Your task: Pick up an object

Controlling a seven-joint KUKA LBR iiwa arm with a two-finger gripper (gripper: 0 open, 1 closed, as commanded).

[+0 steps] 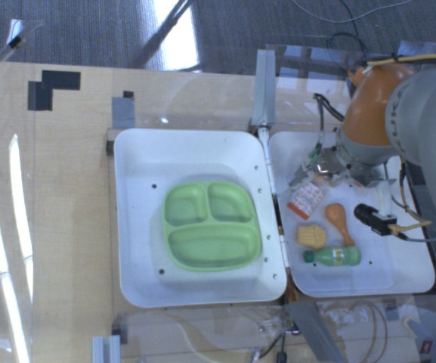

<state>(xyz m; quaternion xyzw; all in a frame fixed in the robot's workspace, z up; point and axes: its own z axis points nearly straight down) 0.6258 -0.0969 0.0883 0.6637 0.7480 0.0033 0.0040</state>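
Red-and-white packet (307, 200) lies just nearside of my gripper (320, 165), close to the right bin's (384, 274) inner wall, so it's tight there. I can't tell whether the gripper is open or closed. An orange drumstick (338, 221), a yellow cracker (311, 237) and a green bottle (332, 256) crowd the packet's near side. The print on the packet and bottle is too small to read.

Grey carpet floor (89, 13), sunlit patch (176, 29); pale wooden bench (51, 203).

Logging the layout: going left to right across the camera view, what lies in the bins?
Green divided plate → red-and-white packet → orange toy drumstick. The yellow snack and green bottle overlap these, so left out.
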